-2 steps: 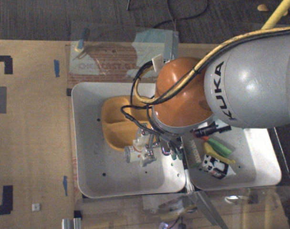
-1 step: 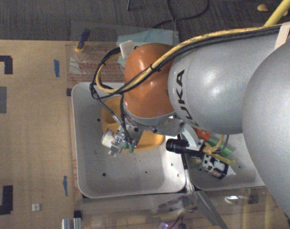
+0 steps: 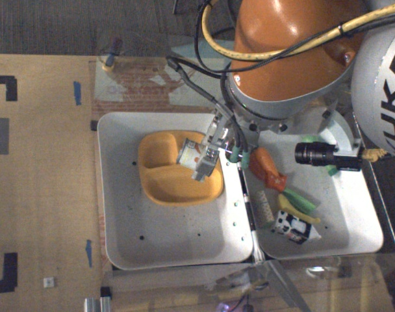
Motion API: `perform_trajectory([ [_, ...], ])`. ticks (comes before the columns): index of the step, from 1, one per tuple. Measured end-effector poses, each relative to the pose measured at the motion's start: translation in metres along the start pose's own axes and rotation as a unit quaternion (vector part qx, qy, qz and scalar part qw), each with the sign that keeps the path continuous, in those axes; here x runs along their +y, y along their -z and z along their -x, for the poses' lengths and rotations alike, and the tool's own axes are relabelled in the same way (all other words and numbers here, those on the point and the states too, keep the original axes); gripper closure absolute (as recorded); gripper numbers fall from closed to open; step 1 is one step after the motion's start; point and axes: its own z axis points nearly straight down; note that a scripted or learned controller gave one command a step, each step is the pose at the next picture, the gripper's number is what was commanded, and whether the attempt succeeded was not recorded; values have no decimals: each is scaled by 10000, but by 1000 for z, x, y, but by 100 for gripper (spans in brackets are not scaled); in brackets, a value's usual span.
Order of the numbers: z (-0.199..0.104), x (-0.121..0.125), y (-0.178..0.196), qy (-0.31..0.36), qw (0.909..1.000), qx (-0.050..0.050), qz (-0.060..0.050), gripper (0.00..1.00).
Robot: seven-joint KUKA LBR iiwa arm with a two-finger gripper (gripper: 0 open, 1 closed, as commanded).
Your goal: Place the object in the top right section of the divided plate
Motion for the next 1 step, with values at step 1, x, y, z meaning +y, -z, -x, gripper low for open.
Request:
perform_trajectory([
  [1,-23,48,-184,-90,10000,16,-10,100],
])
